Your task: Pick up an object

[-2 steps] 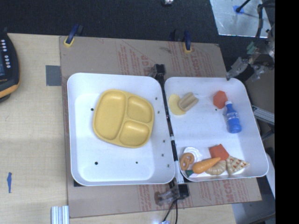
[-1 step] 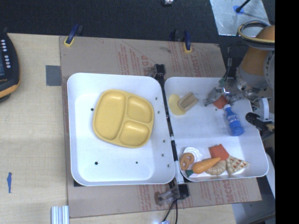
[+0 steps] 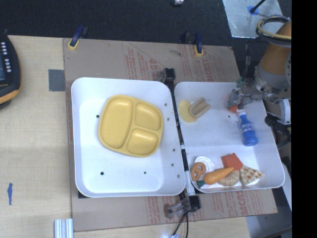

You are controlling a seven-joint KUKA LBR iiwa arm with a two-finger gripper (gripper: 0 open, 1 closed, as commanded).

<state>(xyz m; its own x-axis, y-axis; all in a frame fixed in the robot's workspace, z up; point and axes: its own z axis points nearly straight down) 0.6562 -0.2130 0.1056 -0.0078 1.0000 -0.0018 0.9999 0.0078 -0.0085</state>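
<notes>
The hand point(image 3: 237, 99) hangs over the upper right corner of the right bin point(image 3: 218, 148), just above a blue bottle point(image 3: 247, 129) that lies on the bin floor with its white cap toward it. Whether its grip is wide or narrow, I cannot tell (the metal parts blur together there). Nothing shows between its tips.

Near the bin's upper left lies a tan block point(image 3: 198, 106) on a pale yellow disc point(image 3: 185, 112). Along the lower edge sit a pretzel point(image 3: 198, 170), a carrot point(image 3: 218, 175), a red piece point(image 3: 231, 160) and a pizza slice point(image 3: 250, 175).

The left bin point(image 3: 89, 167) holds a yellow divided plate point(image 3: 131, 125).
</notes>
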